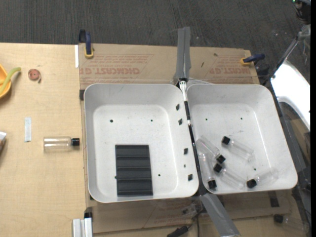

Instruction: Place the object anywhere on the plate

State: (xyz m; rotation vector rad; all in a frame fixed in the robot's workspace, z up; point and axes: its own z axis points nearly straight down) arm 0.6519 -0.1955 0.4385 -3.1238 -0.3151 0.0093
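Bench on dark floor, viewed from above.
Light wooden bench top (39, 181) carries a brown cardboard sheet (133, 65) held by clamps (86, 43); dark grey carpet (148, 9) lies beyond.

1. a clear bottle with a black cap (61, 142) lies on its side on the wooden bench, left of the frame.
2. a small pale strip (27, 130) lies just above and left of it.
3. a yellow bowl (4, 81) is cut by the left edge, with a small reddish disc (33, 74) near it.
4. 2 clamps, a blue one (85, 43) and an orange-and-blue one (252, 59), grip the cardboard sheet (133, 65) at the top.
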